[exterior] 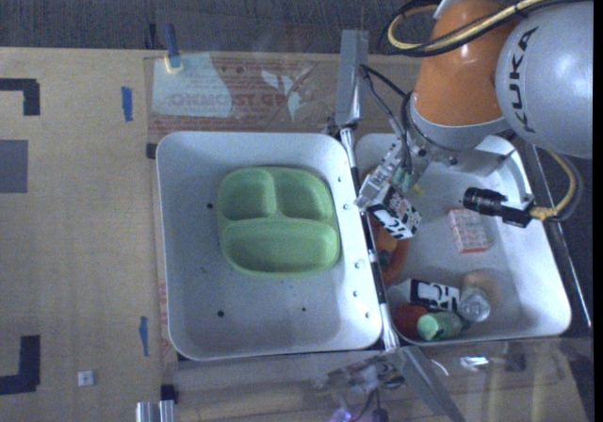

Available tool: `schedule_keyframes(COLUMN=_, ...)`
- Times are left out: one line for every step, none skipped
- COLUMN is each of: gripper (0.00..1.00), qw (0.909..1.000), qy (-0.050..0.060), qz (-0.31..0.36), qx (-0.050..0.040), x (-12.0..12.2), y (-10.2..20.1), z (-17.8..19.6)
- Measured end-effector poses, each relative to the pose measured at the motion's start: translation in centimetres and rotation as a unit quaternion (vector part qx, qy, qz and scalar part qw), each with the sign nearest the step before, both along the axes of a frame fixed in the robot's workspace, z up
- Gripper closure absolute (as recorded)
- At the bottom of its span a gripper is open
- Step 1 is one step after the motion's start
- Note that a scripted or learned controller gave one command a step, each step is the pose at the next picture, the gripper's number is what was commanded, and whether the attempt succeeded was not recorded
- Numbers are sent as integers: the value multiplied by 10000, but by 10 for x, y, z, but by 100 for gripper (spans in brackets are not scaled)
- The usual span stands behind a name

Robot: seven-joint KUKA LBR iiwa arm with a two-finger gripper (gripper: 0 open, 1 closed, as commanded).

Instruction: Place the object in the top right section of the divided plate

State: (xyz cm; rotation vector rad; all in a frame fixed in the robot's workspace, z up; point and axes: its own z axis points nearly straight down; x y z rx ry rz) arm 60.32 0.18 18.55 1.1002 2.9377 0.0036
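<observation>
Looking down on the bench (75, 251), two shallow white bins are sitting side by side, the left bin (188, 307) at about nine o'clock from the right bin (537, 288). A green divided plate (279, 220) is lying flat near the middle of the left bin, with two smaller sections along its twelve o'clock side and one long section along its six o'clock side; nothing is resting in any of them. The arm (528, 72), grey with an orange band, is reaching in from the three o'clock side and is hanging over the upper part of the right bin. Its gripper (386, 186) is pointing down toward the rim shared by the two bins, just beside the plate's three o'clock edge, and whether it is open or closed cannot be told from here. A black-and-white patterned object (396, 219) is sitting directly at the six o'clock side of the gripper, close against it, though it cannot be told whether anything is gripping it. Further into the right bin, a small pink packet (470, 230) is lying toward three o'clock, while a reddish item (409, 316), a green bottle (439, 325) and a black-and-white box (435, 293) are crowding together near the six o'clock edge.
</observation>
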Motion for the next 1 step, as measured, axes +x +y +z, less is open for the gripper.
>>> schedule_keyframes(gripper=0, qw=10000, qy=-1, qz=-1, qx=0, x=0, y=0, z=0)
